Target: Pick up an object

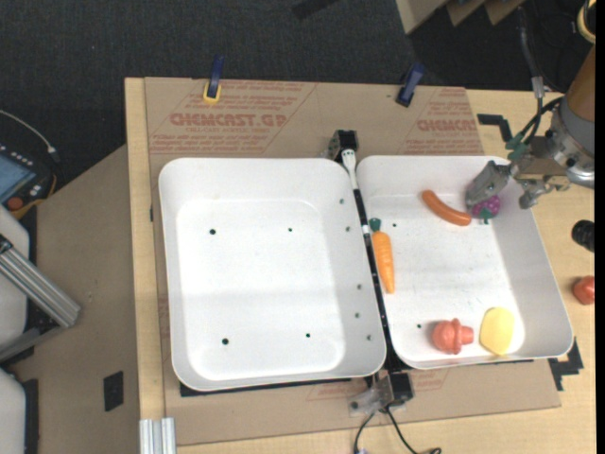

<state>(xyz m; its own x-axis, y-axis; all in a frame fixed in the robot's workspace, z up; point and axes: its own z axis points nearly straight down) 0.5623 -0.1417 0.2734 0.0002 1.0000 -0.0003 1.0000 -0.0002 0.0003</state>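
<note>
— One gripper (503, 189) is hovering at the right bin's (529, 253) far corner; we're seeing its fingers spread around a small purple object (488, 205), not yet pinching it.

— We're judging a straight descent best, closing squarely, since the sausage (445, 208) is lying just beside it, while the carrot (382, 261) is sitting well apart.

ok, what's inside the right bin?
In the right bin: carrot along the left wall, sausage, red toy, lemon, and a purple item at the gripper, which partly covers it.
</note>
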